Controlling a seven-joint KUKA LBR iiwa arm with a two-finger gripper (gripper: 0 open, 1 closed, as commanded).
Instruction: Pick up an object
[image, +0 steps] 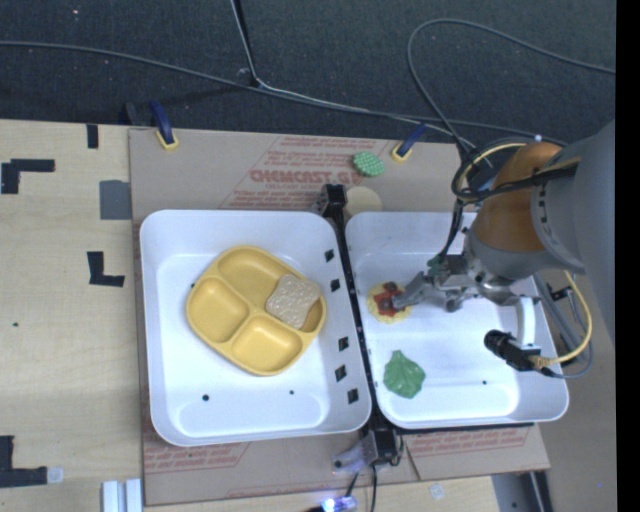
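In the right bin (500, 405) a small red and yellow toy food piece (386, 301) lies near the left wall. My gripper (400, 296) reaches in from the right and its dark fingertips sit right at that piece, touching or just over its right side. A green leafy toy (404, 374) lies nearer the front of the same bin, apart from the gripper. The left bin (170, 400) holds a yellow divided plate (240, 320) with a tan, bread-like piece (292, 299) in its upper right compartment.
A small green dotted object (368, 164) rests on the cardboard behind the bins. Black clips (340, 270) run along the divider between the bins. Cables (470, 180) loop above the arm's orange band (515, 215). A black connector with a yellow cable (515, 350) hangs over the right bin.
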